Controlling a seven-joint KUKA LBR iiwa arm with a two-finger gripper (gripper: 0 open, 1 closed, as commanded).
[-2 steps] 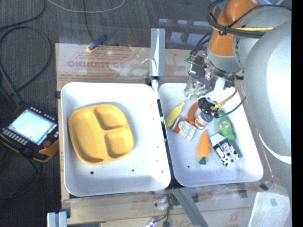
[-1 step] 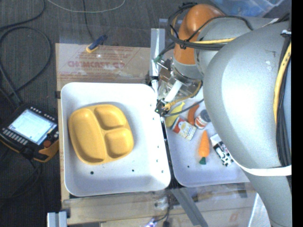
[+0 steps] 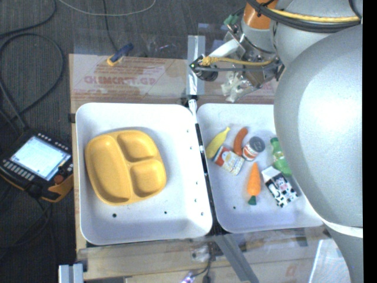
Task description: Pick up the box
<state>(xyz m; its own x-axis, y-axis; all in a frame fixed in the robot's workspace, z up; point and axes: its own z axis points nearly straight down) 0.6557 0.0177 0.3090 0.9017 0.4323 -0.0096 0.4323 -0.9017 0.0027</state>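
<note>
A yellow three-compartment plastic tray (image 3: 125, 165) is set in the left white bin (image 3: 94, 223). In the right white bin (image 3: 235, 220), a small printed box (image 3: 230, 160) is placed between a yellow banana (image 3: 217, 141) and an orange carrot (image 3: 253, 181).

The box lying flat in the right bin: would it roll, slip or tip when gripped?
The box looks flat and carton-like, so it is probably light and unlikely to roll. It lies low beside the carrot, so fingers may struggle for purchase.

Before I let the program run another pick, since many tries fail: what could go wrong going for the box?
1. The box lies packed against the banana and the upper carrot, so the fingers may catch a neighbour instead.
2. The gripper sits beyond the right bin's far rim, leaving the whole approach ahead.
</note>
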